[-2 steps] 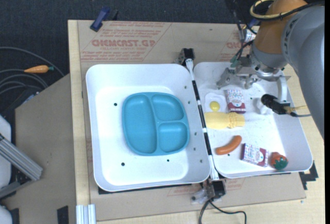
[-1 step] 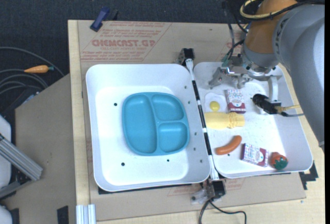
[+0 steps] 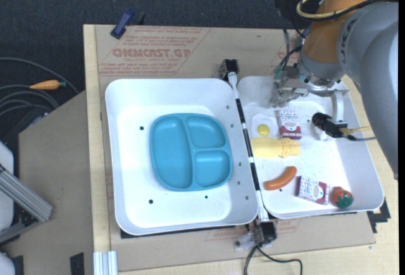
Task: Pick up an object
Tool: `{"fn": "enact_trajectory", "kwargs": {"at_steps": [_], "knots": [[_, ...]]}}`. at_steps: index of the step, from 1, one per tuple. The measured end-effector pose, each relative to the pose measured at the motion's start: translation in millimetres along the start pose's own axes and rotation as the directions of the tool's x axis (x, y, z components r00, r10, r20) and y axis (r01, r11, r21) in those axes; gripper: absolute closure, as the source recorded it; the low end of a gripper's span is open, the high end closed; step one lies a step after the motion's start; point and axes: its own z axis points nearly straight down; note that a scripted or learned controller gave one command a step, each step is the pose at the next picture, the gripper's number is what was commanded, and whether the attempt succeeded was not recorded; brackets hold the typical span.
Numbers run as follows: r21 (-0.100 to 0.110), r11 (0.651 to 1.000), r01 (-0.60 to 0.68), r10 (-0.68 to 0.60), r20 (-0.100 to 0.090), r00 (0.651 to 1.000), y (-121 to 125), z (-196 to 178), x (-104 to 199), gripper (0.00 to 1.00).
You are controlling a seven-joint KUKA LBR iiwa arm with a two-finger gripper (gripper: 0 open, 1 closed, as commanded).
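The right bin point(image 3: 364, 166) holds several toy foods. A fried egg point(image 3: 262, 126) lies beside a small red and white carton point(image 3: 289, 124). Below them lie a yellow corn-like piece point(image 3: 275, 149), an orange sausage point(image 3: 280, 178), a second red and white box point(image 3: 311, 190) and a red tomato with a green top point(image 3: 342, 198). My gripper point(image 3: 288, 93) hangs over the far end of this bin, just above the small carton and the egg. From this angle nothing shows between its tips.
The left bin point(image 3: 126, 116) holds a blue divided plate point(image 3: 190, 150). A black divider rail point(image 3: 243, 141) runs between the bins. The grey arm and its orange band point(image 3: 329, 33) fill the upper right. A black cable plug point(image 3: 326, 123) hangs over the right bin.
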Motion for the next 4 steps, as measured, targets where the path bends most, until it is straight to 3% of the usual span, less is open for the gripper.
{"fn": "enact_trajectory", "kwargs": {"at_steps": [1, 2, 3, 4], "knots": [[0.001, 1.0, 0.0, 0.0, 0.0, 1.0, 0, 0, 0, 0.0], [-0.001, 1.0, 0.0, 0.0, 0.0, 1.0, 0, -10, 0, 1.0], [-0.001, 1.0, 0.0, 0.0, 0.001, 1.0, 0, -10, 0, 0.0], [0.002, 1.0, -0.003, 0.003, 0.0, 1.0, -1, 11, -13, 0.0]]}}
